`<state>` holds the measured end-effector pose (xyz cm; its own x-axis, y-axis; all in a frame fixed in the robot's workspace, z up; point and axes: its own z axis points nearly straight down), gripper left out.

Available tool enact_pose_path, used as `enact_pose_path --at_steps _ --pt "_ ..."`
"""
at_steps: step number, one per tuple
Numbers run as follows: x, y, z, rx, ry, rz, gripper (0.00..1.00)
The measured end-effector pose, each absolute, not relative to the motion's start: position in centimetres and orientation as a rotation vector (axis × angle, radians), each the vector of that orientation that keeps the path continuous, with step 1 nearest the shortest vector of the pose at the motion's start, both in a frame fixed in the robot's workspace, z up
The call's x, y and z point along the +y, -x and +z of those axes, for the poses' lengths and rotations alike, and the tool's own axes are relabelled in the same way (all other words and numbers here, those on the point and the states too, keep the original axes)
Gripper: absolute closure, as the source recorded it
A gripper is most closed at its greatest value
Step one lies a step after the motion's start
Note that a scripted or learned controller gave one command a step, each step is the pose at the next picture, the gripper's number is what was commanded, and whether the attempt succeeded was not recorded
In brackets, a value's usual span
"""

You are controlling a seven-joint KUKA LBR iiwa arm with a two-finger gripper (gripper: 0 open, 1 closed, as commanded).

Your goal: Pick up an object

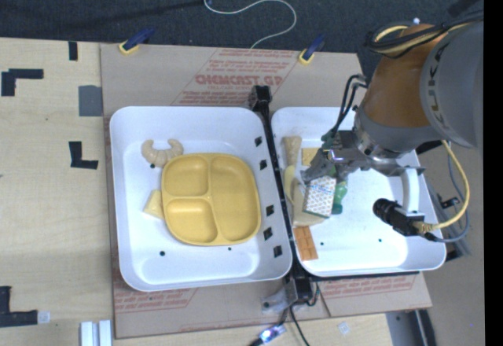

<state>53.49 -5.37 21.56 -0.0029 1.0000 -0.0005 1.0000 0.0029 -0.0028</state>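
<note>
Arm over right bin (409, 258), hand (334, 163) low above clutter at that bin's left side. Cannot tell whether hand is released or clenched. Checked packet (321, 196) lies just below hand, touching green item (339, 196); orange packet (305, 242) near bin's left wall. Left bin (130, 179) holds yellow divided plate (211, 198), curved beige piece (161, 152). Likely step: descent onto packet. Risks: flat packet slipping free, neighbour items dragged along, hand nudging wall between bins
</note>
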Motion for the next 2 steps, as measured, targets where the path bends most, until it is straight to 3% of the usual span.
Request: enact_pose_path --at_steps 1,2 --pt "-5.9 -51.9 21.7 -2.22 2.22 0.005 1.0" --pt "-6.0 -53.7 22.8 -2.223 2.219 0.001 1.0"
